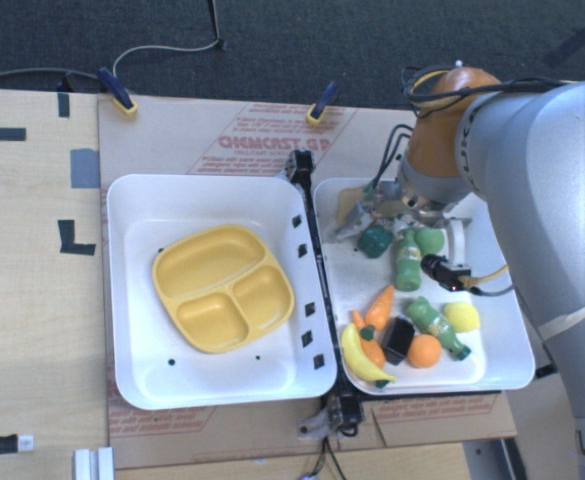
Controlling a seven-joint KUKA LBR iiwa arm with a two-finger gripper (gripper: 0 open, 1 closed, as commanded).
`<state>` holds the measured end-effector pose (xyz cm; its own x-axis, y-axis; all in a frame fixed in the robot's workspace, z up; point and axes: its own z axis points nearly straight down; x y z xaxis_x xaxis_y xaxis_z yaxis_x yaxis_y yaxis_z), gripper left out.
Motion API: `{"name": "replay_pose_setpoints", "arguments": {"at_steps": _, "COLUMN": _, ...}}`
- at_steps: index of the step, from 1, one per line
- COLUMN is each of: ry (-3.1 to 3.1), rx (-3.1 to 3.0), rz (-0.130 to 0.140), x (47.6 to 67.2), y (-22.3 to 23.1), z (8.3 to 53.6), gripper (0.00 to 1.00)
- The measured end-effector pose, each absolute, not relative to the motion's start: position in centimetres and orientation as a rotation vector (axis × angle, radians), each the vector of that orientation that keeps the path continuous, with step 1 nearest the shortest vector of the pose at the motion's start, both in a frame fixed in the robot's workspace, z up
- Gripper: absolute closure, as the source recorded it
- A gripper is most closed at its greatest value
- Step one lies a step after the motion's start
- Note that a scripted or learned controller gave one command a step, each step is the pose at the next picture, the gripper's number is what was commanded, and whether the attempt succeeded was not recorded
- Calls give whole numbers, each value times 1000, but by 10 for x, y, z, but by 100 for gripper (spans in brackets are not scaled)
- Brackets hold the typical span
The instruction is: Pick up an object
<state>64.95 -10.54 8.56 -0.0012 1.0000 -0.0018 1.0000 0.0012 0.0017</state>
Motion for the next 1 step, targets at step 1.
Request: {"name": "replay_pose_setpoints", "arguments": {"at_steps": 1, "ry": 2220, "rx": 2218, "rz": 0, "x": 633, "y": -98, "z": 86, "gripper": 0}}
